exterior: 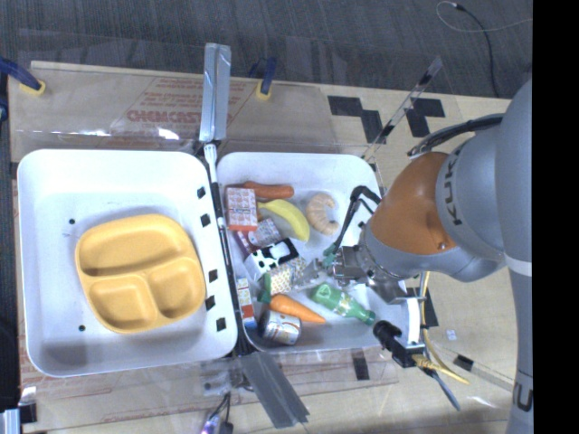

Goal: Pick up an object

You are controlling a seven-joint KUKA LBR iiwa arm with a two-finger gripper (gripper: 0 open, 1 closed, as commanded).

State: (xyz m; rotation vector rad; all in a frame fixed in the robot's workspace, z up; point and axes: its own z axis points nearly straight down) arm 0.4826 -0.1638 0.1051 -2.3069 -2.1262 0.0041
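The right bin (298, 163) holds a jumble of small objects. A yellow banana (288, 218) lies beside a tan bread roll (320, 211), with a thin carrot (269, 190) and a red-and-white box (240, 208) behind them. Nearer the front lie a black-and-white cube (271, 257), an orange carrot (296, 308), a green bottle (342, 303) and a silver can (281, 330). My gripper (336, 263) hangs low over the bin's right-middle part, just above the green bottle and right of the cube. The wrist with its orange band (409, 213) hides most of it.
The left bin (45, 188) holds a yellow divided tray (138, 269). A metal divider bar (214, 93) runs between the bins. The grey arm (488, 197) covers the right bin's right wall. Cables and black markers lie on the bench at the right.
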